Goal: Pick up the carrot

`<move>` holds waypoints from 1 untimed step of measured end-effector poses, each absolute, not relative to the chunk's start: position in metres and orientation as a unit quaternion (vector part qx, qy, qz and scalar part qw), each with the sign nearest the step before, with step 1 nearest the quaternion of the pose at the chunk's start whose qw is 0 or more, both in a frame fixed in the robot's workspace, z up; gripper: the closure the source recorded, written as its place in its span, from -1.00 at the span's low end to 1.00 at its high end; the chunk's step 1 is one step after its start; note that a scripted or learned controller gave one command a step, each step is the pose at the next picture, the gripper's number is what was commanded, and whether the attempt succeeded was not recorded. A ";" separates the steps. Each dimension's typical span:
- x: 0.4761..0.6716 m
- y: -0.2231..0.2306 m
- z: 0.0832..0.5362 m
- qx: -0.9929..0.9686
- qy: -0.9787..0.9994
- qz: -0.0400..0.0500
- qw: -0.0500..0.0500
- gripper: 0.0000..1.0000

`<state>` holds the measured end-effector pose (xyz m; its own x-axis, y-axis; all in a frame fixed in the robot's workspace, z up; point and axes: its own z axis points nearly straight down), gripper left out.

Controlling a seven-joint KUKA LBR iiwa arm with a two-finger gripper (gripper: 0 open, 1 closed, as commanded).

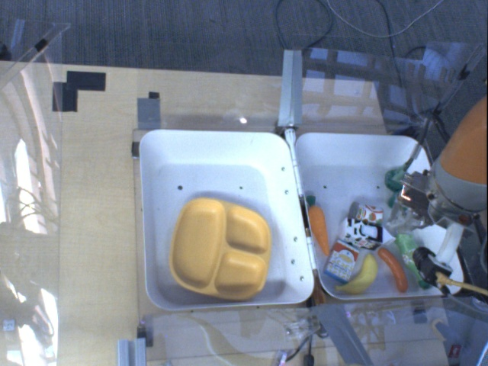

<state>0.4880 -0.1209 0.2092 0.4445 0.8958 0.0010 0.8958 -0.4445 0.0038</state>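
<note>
1. Tabletop (99, 204): pale wood, carrying two shallow white bins side by side.
2. Left bin (206, 147): holds one yellow compartment plate (221, 248), three sections, lying in the near half of the bin.
3. Right bin (343, 155): holds all the small items, grouped in its near half.
4. Arm (467, 162): grey with orange band, entering from the right, over the right edge of the right bin.
5. Claw (408, 204): over the right side of the right bin, near the bin's right wall; finger state cannot be told, parts blurred and overlapping.
6. Milk carton (364, 226): black and white pattern, lying near the middle of the right bin, just left of the claw.
7. Blue and white box (342, 264): just below the carton, touching the banana.
8. Banana (363, 276): at the near wall of the right bin.
9. Carrot (318, 229): orange, lying lengthwise along the left wall of the right bin, beside the divider; apart from the claw, with the carton between them.
10. Red sausage (393, 269): right of the banana, below the claw.
</note>
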 end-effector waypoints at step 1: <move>0.488 -0.111 0.211 0.945 0.326 0.001 0.001 1.00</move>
<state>0.4877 -0.1113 0.2106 0.7877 0.6161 0.0014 0.6161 -0.7877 0.0016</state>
